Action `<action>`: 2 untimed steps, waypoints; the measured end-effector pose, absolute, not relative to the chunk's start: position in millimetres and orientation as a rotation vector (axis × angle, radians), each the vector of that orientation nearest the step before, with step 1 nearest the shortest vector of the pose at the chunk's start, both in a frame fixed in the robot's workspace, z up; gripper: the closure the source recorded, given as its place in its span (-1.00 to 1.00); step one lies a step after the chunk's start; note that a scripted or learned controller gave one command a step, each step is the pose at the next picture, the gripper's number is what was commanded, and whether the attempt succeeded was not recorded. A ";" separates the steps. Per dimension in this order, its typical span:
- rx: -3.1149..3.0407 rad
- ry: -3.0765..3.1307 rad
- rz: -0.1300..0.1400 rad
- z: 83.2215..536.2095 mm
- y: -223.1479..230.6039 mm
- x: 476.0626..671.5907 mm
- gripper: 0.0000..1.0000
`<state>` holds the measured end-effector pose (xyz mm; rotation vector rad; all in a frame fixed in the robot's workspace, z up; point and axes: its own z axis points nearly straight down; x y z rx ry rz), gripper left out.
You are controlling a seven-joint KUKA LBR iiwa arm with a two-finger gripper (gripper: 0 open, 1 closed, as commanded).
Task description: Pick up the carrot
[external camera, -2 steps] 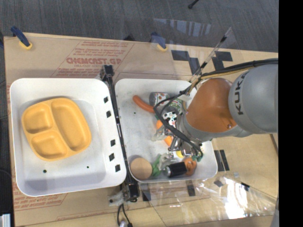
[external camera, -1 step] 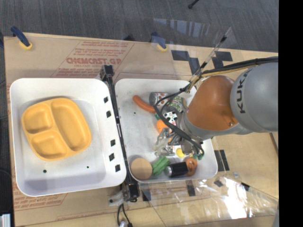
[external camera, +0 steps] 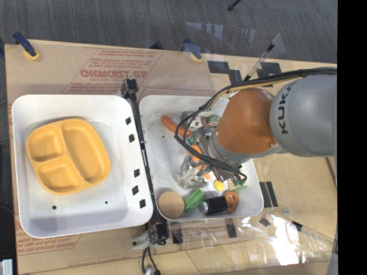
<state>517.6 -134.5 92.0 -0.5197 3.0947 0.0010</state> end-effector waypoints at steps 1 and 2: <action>-0.141 3.129 0.004 195.0 -26.3 495.0 1.00; -0.776 3.040 -0.003 192.5 -49.5 506.4 1.00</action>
